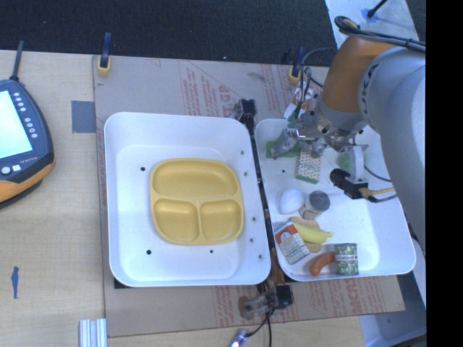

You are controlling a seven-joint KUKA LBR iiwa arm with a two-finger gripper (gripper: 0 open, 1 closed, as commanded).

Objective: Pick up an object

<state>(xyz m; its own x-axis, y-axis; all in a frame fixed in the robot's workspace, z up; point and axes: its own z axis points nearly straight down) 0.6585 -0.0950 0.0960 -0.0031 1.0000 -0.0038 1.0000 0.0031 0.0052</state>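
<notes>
Smooth, matt yellow plastic divided tray point(196, 210) lies in the glossy white plastic left bin point(123, 194), on brown printed cardboard sheet point(195, 85).

A: Place type?
B: Robot lab. Arm point(383, 85) over a wooden bench point(51, 244), cardboard sheet clamped down, two white bins point(116, 194).
A: More?
B: Teach pendant point(22, 143) at left, cables, toy food.

On my feed, off-task items: a yellow three-compartment tray point(196, 210) lying flat in the left white bin point(119, 194); a teach pendant point(20, 137) with orange trim and a lit screen at the far left of the counter point(51, 266); cardboard sheet point(188, 85) under both bins; blue-and-yellow clamp point(105, 55) at its upper left corner.
</notes>
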